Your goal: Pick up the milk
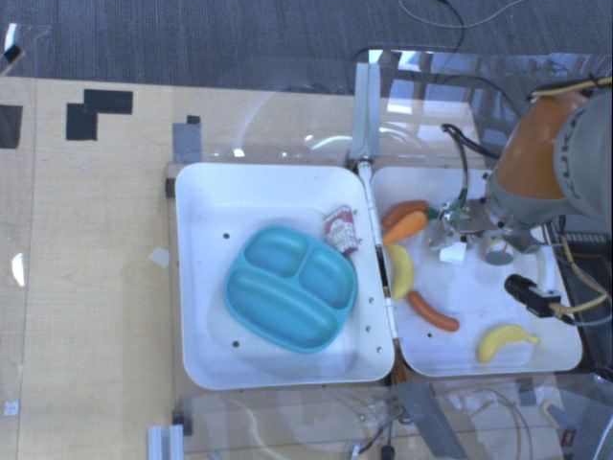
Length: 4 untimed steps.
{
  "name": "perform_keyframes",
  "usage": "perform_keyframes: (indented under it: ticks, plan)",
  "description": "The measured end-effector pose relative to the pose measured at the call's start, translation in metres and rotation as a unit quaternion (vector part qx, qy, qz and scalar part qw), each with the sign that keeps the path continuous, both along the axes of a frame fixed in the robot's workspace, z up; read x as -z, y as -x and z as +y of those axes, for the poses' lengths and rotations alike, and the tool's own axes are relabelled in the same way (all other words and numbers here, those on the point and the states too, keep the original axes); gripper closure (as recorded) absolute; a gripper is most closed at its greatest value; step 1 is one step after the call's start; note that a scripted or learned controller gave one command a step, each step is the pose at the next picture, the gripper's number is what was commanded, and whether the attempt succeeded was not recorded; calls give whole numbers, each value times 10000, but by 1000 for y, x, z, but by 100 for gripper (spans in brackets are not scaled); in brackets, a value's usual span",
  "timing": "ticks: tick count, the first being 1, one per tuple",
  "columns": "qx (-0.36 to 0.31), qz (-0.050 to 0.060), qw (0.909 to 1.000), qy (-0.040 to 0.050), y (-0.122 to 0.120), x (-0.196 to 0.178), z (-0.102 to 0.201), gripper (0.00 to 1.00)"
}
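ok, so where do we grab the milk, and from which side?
Probably from straight above, gripping mid-body across the short width. The milk is a small carton lying near the plate rim, its long axis running roughly top to bottom in view. The bin wall sits close on its right, so a side approach looks cramped.

You're looking at wooden bench [86, 257] carrying two white bins side by side: left bin [201, 286] sitting mid-bench, right bin [556, 353] touching it, lying toward bench's right edge.
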<state>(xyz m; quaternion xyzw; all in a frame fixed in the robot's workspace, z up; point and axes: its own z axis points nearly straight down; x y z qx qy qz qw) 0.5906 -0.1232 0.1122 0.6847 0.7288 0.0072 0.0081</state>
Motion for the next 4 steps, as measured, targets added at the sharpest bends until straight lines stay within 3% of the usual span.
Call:
perform_keyframes:
  ticks: [1, 2, 3, 4]
  plan:
    - [814, 11, 9967, -27, -6, 18, -45, 100]
    - [292, 70, 9995, -3, 28, -88, 4, 100]
    - [778, 94, 9969, -14, 64, -106, 39, 100]
    - [181, 71, 9998, 2, 69, -152, 18, 100]
